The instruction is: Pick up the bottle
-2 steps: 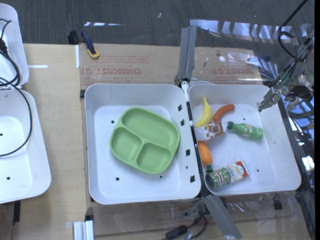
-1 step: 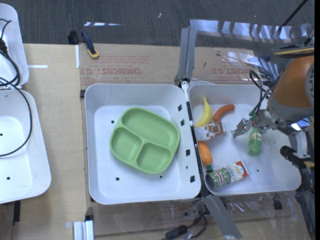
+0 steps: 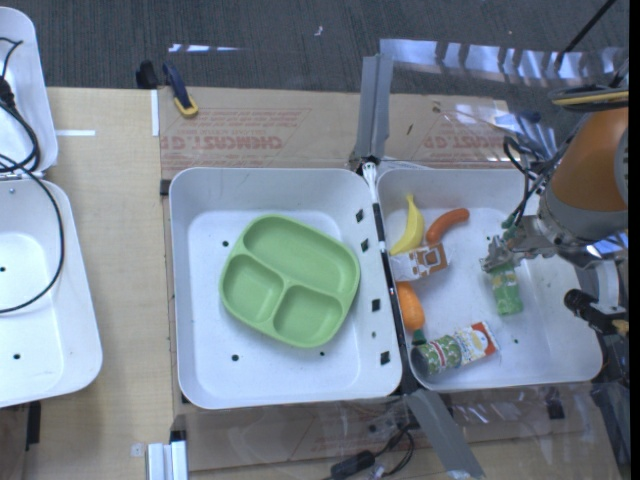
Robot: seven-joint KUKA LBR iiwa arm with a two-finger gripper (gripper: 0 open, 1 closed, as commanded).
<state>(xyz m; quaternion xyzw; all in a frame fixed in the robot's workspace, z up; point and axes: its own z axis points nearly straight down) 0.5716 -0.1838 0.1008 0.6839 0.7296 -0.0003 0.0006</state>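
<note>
The bottle (image 3: 455,350) lies on its side near the front wall of the right bin (image 3: 560,368). It has a green cap pointing left and a green, white and red label. My gripper (image 3: 500,260) hangs over the right half of that bin, behind and to the right of the bottle and apart from it. Just under the gripper's tip lies a small green packet (image 3: 507,296); whether the gripper touches it I cannot tell. The grey arm with its orange band (image 3: 590,163) comes in from the right.
Also in the right bin are a banana (image 3: 408,226), an orange-red carrot (image 3: 447,222), a small white carton (image 3: 424,262) and an orange (image 3: 409,306) by the divider. A green divided plate (image 3: 289,280) sits in the left bin (image 3: 190,298).
</note>
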